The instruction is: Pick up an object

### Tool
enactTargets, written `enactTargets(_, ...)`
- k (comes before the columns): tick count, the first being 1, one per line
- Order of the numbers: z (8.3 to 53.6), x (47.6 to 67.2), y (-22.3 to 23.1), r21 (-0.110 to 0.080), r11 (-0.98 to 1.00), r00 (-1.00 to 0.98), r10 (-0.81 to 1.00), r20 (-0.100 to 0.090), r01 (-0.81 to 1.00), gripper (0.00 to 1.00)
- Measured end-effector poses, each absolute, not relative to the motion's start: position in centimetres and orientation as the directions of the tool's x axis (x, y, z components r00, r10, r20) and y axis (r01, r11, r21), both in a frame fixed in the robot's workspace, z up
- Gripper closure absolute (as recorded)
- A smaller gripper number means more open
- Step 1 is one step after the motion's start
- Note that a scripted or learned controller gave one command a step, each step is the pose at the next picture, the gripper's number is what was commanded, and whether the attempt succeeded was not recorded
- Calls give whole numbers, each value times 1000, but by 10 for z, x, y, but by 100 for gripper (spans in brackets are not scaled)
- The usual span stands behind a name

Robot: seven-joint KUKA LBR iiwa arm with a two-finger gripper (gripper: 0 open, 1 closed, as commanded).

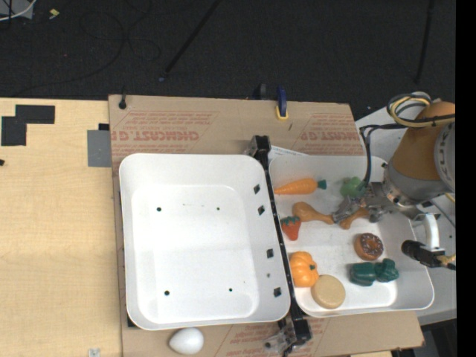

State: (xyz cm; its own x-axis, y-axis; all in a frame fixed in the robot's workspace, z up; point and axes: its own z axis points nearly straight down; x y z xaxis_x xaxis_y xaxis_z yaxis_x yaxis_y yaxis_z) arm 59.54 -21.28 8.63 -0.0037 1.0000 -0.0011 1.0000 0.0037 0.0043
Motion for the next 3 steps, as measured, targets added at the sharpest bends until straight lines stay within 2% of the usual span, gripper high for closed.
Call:
enactTargets(1, 87, 642, -133, -23, 1, -1, 1000, 3, 1000, 0)
enactTargets(2, 95, 640, -137, -22, -2, 2, 1000, 4, 1000, 100)
enactTargets(3, 95, 640, -137, -23, -1, 2, 1000, 4, 1000, 0)
